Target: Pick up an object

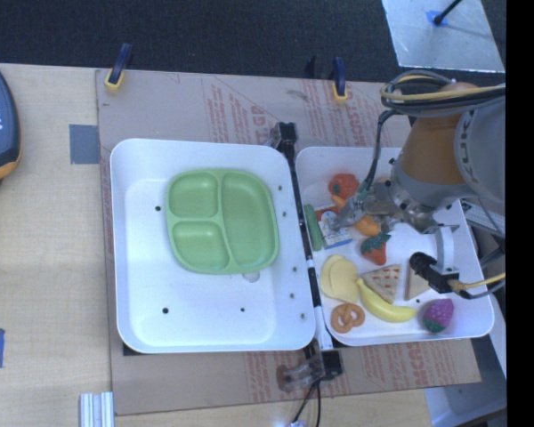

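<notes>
- Camera view: we see the grey arm [445, 154] reach in from the right over the right-hand bin [481, 327], its hand [367, 210] low among a crowd of toy foods at the bin's upper left.
- Camera view: whether the hand is released or clenched we cannot tell; the wrist and its cabling cover the tips, and nothing shows plainly as held.
- Camera view: the likely targets lie just beside the hand: a red tomato-like piece [343, 185], an orange piece [368, 226], a strawberry [375, 249] and a green-edged packet [316, 227] against the bin's left wall.
- Camera view: we judge the main risk to be crowding; these pieces touch or nearly touch, so a closing hand may pinch two at once or push one aside and come up with nothing.
- Camera view: the packet lies hard against the wall, so a finger may strike the rim rather than slide under.
- Camera view: nearer the front lie a yellow disc [340, 278], a waffle wedge [387, 282], a banana [384, 306], a pretzel [345, 318] and a raspberry [438, 314], rounded things we judge apt to roll or slip from a shallow grip.
- Camera view: the left bin [142, 310] on the worktop [44, 265] holds a green divided plate [222, 221], well apart from the hand.
</notes>
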`<state>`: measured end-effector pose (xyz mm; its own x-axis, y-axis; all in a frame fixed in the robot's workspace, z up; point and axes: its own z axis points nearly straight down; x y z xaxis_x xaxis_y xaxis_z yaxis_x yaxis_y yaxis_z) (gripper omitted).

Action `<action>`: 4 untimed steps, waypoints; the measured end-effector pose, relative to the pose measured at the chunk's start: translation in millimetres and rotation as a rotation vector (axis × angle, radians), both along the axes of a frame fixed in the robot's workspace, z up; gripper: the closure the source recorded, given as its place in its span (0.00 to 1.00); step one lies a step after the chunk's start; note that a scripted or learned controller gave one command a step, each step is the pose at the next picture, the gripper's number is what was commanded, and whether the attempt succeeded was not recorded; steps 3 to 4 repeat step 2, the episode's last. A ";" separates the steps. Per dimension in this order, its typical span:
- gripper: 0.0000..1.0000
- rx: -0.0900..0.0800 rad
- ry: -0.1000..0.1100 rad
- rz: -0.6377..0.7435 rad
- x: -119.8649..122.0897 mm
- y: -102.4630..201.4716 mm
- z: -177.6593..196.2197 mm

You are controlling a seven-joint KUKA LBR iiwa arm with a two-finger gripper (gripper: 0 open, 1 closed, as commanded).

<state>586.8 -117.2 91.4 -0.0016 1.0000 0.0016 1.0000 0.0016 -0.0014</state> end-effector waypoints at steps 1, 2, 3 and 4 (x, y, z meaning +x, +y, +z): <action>1.00 -0.001 -0.005 0.004 3.5 -1.5 17.3; 1.00 0.002 -0.011 0.011 -12.9 82.4 151.2; 1.00 0.002 -0.011 0.011 -12.9 82.4 151.2; 1.00 0.002 -0.011 0.011 -12.9 82.4 151.2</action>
